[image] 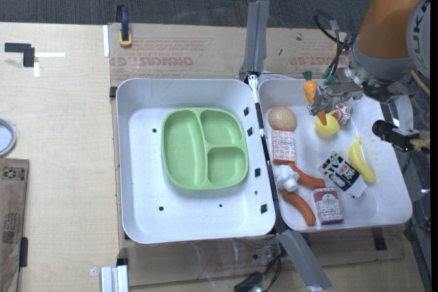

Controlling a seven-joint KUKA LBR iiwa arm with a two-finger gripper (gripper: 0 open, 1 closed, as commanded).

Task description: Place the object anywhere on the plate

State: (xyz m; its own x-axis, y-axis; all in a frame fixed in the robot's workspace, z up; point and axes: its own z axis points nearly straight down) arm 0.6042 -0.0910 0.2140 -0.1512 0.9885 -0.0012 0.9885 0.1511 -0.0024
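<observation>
A green plate (204, 147) with three compartments lies in the left bin (137, 215). My gripper (326, 103) hangs over the back of the right bin (390, 212). It is just above a small yellow fruit-shaped toy (327, 124) and beside a small orange carrot (311, 89). The arm's wrist hides where the gripper meets the toys.
The right bin also holds a tan bun (281, 118), a banana (361, 159), two orange sausages (301, 205), a white toy (287, 180) and several small printed packets (339, 171). A grey divider post (256, 37) stands between the bins at the back.
</observation>
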